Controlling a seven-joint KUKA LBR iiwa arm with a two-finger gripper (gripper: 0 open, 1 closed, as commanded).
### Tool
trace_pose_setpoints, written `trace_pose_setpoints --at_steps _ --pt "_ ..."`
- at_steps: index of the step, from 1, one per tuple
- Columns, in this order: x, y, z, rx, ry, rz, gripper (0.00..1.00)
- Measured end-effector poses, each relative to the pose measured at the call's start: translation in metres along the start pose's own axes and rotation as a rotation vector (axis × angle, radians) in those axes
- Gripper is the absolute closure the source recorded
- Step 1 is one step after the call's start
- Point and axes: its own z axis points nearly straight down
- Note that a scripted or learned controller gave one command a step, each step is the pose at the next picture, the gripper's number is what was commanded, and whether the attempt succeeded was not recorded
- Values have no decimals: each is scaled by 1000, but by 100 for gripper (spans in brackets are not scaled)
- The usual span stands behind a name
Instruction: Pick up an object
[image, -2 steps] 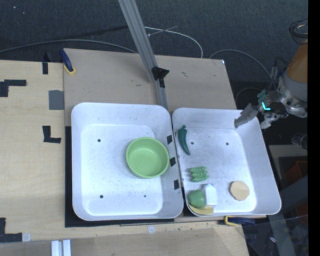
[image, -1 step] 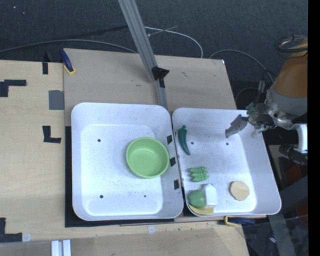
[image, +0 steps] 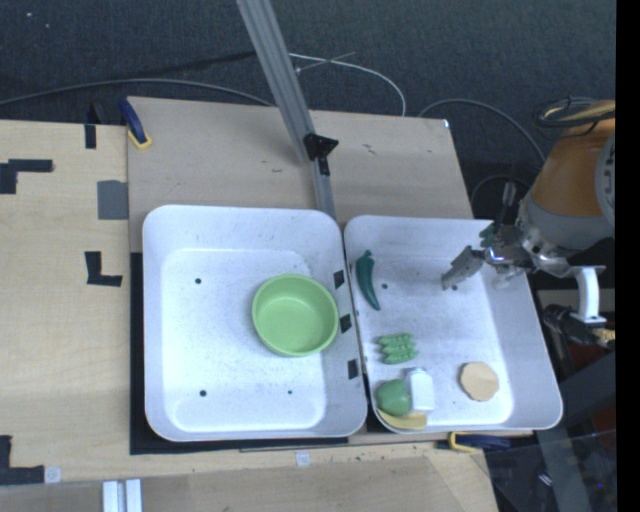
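The arm is reaching in from three o'clock, its orange-banded body cut off by the frame edge. The gripper (image: 462, 272) is hovering over the right bin (image: 520, 340), toward its one o'clock corner. The green bowl (image: 294, 315) is sitting near the middle of the left bin (image: 180, 240). In the right bin, a dark green pepper (image: 367, 279) is lying at ten o'clock, a pale green ridged piece (image: 397, 348) near centre, and a tan round object (image: 479, 381) at five o'clock. At seven o'clock a green rounded item (image: 393, 397), a white block (image: 419, 389) and something yellow (image: 405, 421) are crowding together, partly hiding one another.
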Motion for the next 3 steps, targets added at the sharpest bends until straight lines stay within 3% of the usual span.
trace_pose_setpoints --at_steps 1,2,3 --pt "-2 -1 44 0 0 -1 0" --pt "-2 0 32 -3 -1 -2 100" --pt "-9 -7 -19 -9 -2 1 100"
